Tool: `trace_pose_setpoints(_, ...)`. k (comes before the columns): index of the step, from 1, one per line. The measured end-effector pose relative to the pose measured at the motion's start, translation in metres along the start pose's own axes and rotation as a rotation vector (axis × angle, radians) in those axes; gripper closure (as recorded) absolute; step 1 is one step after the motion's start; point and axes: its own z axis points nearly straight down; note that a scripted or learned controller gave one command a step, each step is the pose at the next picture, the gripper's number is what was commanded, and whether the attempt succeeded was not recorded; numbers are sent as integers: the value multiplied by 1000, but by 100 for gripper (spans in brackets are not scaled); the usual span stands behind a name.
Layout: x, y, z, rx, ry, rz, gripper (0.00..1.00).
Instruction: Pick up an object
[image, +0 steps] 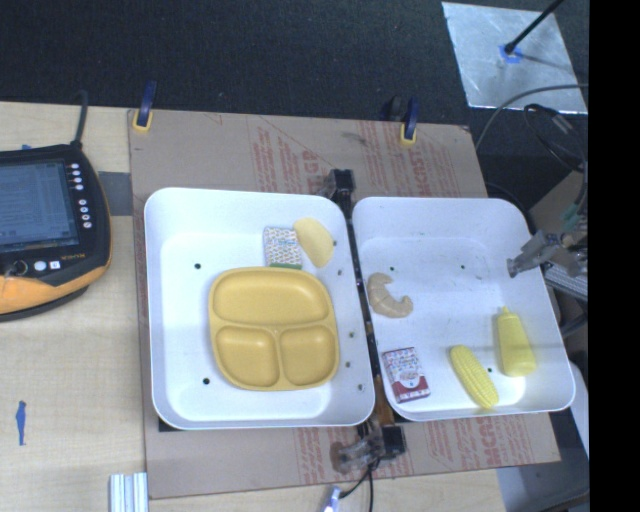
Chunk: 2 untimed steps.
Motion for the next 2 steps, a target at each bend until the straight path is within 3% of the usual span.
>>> trace_pose_setpoints(1,-14,11,194,2,0,-1,0)
trace_pose_setpoints(2,-15,-16,91,-3,0,3,0)
